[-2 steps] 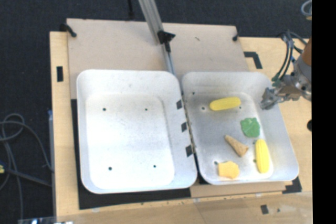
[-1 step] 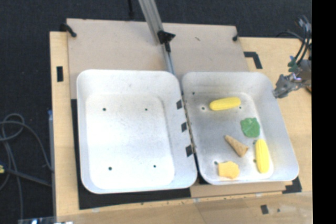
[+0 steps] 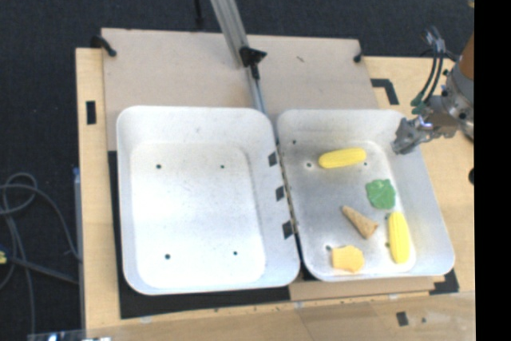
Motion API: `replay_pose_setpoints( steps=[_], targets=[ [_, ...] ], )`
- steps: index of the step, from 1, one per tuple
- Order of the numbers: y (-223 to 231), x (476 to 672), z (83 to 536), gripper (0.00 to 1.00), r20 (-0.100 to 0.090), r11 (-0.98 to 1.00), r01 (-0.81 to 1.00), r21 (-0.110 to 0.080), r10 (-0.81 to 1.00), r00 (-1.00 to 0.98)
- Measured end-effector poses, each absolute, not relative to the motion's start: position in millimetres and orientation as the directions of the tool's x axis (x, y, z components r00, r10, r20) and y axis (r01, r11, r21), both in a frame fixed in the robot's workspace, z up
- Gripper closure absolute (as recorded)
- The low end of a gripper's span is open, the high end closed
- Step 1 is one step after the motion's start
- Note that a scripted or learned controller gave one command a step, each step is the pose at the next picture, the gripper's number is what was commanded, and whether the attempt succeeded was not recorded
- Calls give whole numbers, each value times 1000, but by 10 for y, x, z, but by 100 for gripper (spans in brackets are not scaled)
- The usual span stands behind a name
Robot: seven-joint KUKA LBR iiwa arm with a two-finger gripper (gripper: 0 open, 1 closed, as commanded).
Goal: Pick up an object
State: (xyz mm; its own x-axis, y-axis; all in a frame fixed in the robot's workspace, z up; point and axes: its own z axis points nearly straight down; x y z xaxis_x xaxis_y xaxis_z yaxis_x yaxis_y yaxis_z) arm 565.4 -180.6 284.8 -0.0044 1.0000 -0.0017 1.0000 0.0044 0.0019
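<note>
Nearest the front edge of the right bin (image 3: 315,271) lay an orange-yellow block (image 3: 347,259), with an upright yellow corn cob (image 3: 399,237) just to its right. A tan cone-shaped piece (image 3: 360,220) rested slightly farther back, between the block and a green object (image 3: 381,193). Beyond these, a second yellow corn cob (image 3: 342,158) lay crosswise near the bin's far wall. The left bin (image 3: 132,172) sat alongside, touching the right bin at the centre. At the far right corner of the right bin, the gripper (image 3: 405,136) hung above the rim, apart from every object. No object was seen in it.
</note>
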Motion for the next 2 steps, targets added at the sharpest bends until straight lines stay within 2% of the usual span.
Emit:
replay_pose_setpoints(
  steps=[1, 2],
  targets=[
    [-1347, 5668, 2709, 100, -1, 5, 1000, 2, 1000, -5],
    [-874, 5770, 2743, 100, 0, 7, 1000, 3, 1000, -7]
  ],
)
